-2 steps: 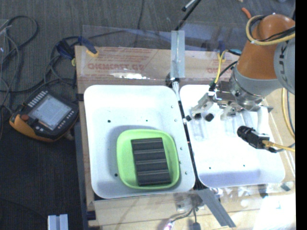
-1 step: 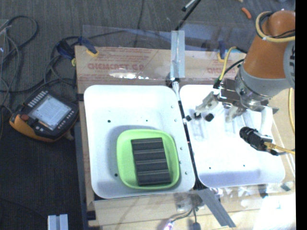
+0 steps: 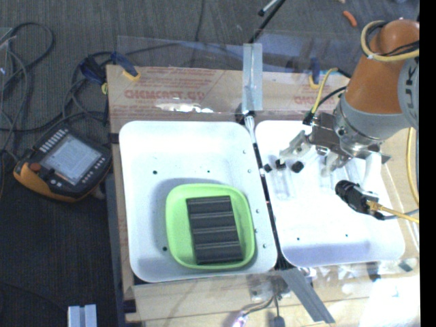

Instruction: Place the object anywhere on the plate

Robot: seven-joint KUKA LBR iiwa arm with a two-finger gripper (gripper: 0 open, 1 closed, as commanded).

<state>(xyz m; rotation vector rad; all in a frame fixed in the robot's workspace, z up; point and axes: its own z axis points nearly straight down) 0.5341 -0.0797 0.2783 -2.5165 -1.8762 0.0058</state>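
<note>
The green plate (image 3: 176,213), a rounded square of smooth plastic, sits in the near half of the left bin (image 3: 143,155). On the plate lies the object (image 3: 215,229), a dark grey ribbed block, oblong and matte, covering the plate's right side. Over in the right bin (image 3: 340,244), well apart from the plate, hangs the metal gripper (image 3: 300,163); how far it is open, I cannot tell. A cardboard sheet (image 3: 177,94) lines the worktop beyond the plate.
</note>
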